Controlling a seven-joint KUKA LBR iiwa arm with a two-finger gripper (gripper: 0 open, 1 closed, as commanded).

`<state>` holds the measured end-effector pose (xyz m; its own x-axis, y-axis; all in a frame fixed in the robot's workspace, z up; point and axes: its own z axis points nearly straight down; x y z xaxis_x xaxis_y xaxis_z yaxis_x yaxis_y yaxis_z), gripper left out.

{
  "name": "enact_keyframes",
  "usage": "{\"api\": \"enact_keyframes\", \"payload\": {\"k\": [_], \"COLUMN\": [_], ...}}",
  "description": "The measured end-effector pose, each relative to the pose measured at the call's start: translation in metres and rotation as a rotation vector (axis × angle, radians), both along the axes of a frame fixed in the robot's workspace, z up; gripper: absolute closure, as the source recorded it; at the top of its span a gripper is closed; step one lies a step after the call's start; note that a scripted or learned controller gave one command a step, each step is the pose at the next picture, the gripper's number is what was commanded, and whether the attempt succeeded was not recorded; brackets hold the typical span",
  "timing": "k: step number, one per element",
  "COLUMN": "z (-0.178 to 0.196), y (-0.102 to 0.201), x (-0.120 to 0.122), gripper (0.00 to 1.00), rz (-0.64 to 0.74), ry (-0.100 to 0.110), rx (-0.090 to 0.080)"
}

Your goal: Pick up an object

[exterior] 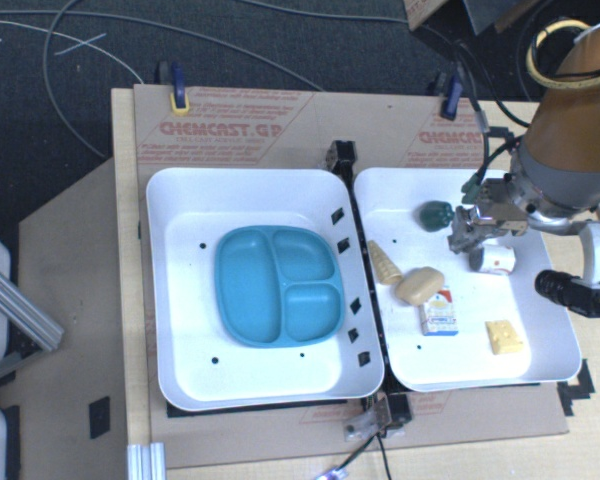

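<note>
The right bin (550, 363) holds several small objects. A dark green round piece (435, 214) lies near its back. A cream cone-shaped piece (383, 261) and a tan bread-like lump (420, 285) lie at its left. A small red and white carton (439, 315) sits just in front of the lump, and a yellow block (504, 336) lies toward the front right. My gripper (469, 236) hangs low over the back of this bin, just right of the green piece. A white and red item (496, 260) lies right beside it.
The left bin (170, 268) holds a blue divided plate (279, 284). Black clips run along the seam between the two bins. Blue clamps (179, 86) pin the cardboard base at the back. Cables trail near the arm at the right.
</note>
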<state>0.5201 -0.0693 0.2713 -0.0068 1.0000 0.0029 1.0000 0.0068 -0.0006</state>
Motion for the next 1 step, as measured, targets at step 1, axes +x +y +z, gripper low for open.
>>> {"api": "enact_keyframes", "payload": {"k": [1], "z": [-0.0226], "y": [0.0500], "x": [0.0108], "gripper": [1.00], "rz": [-0.002], "ry": [0.004], "rx": [0.000]}}
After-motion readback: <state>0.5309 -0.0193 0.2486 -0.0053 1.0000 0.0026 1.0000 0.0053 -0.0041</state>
